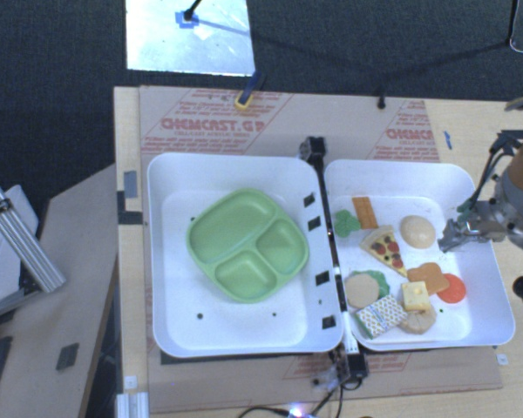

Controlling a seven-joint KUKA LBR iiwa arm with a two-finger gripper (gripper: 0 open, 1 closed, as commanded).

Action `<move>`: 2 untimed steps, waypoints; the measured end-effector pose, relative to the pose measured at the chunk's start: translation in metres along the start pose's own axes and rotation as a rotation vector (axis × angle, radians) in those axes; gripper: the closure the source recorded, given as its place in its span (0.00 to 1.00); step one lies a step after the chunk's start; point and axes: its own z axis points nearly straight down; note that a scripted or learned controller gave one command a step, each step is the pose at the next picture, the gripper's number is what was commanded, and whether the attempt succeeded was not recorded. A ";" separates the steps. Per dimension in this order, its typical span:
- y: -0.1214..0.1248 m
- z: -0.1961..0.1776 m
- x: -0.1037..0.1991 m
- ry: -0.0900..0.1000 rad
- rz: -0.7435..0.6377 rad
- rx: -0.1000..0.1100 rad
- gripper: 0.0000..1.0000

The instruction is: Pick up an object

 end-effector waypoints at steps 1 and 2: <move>0.001 -0.021 0.000 0.000 -0.001 -0.001 1.00; -0.004 -0.031 0.048 0.001 -0.002 0.001 1.00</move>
